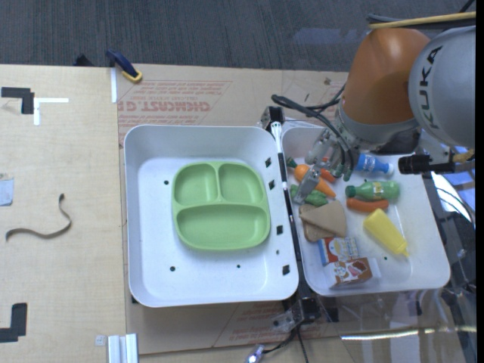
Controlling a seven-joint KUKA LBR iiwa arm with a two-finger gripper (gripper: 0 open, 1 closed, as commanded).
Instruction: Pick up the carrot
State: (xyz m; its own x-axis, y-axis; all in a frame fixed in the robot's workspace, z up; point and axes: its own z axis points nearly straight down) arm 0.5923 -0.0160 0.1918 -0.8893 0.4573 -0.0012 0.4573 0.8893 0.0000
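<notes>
The carrot (303,171) is a small orange piece with a green end, lying at the far left of the right bin (423,267), close to the wall between the bins. My gripper (323,175) is down in that bin right over it. Its fingers stand open, one fingertip (305,193) just in front of the carrot and the other behind it near a blue bottle. Part of the carrot is covered by the near finger. The carrot rests on the bin floor and is not lifted.
Packed around the carrot are a green bottle (373,191), an orange stick (367,204), a yellow piece (386,232), a brown bread slice (326,218), a small carton (349,262) and the blue bottle (375,164). The left bin (144,225) holds a green divided plate (221,205).
</notes>
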